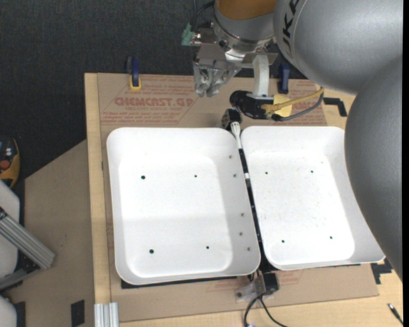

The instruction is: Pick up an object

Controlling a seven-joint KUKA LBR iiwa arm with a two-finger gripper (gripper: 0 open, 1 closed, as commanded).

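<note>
the gripper (208, 83) hangs over the far edge of the bench (160, 102), just beyond the far right corner of the left bin (172, 211), and touches neither bin. whether it is apart or together i cannot tell from this angle. which thing is meant for picking i cannot tell either: the bin floors show plain white, marked by small dark dots.

the grey arm (358, 64) takes up the right side and hides the far right corner and part of the right edge of the right bin (300, 204). its orange band (246, 6) sits at the top of the view, above the gripper.

the bench top is a brown board with red printed lettering along its far edge. behind it the backdrop (51, 51) is dark. an aluminium rail (25, 239) lies off the left edge of the bench, and a cable (259, 306) trails from the near edge, where the bins meet.

counted: two white bins, side by side and touching, with a black strip (246, 185) along the seam. two blue clamps on the far edge, one (134, 71) near the left corner, one (283, 76) beside the arm. four dark dots on each bin floor.
</note>
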